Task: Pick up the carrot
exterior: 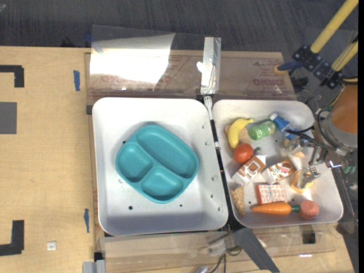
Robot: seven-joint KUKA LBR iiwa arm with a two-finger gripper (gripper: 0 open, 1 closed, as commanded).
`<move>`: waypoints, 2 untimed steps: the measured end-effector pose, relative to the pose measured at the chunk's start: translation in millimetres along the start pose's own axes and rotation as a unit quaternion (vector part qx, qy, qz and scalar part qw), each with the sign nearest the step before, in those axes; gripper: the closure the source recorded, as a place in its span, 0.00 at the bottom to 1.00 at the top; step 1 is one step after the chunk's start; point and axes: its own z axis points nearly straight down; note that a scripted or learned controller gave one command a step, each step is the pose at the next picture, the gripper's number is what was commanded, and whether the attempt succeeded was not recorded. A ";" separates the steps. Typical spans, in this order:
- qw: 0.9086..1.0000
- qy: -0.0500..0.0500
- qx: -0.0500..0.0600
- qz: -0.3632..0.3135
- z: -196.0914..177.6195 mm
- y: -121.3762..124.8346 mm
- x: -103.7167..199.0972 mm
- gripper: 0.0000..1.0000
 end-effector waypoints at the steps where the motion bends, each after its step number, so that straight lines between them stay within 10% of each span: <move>1: 0.999 -0.003 0.001 -0.039 7.7 64.6 46.1 0.00; 2: 1.000 0.005 -0.003 -0.006 15.6 85.9 -43.2 0.00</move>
